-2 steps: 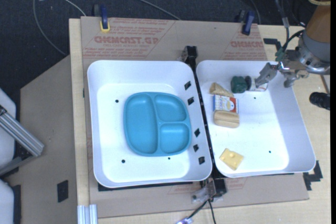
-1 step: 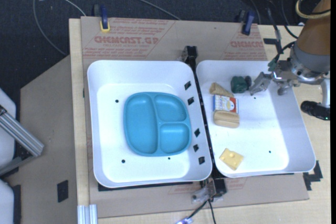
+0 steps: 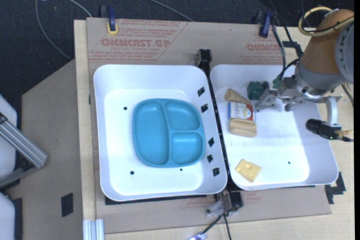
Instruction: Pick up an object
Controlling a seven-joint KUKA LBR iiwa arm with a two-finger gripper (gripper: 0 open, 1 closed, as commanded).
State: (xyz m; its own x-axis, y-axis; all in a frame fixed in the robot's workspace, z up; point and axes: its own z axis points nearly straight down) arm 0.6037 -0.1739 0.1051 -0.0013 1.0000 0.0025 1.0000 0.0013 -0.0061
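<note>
the two-finger metal gripper [image 3: 269, 99] hovers low in the right white plastic bin [image 3: 292, 171], fingers spread, pinching nothing: the approach step. closest is the small dark green object [image 3: 258, 89]; next it must centre and close. count: four objects here, and one blue divided plate [image 3: 167, 132] in the left bin.

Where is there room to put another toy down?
Bare floor lies around the blue divided plate in the left bin, and in the right bin between the yellow cheese wedge and its right wall. The right bin's upper left is crowded.
</note>
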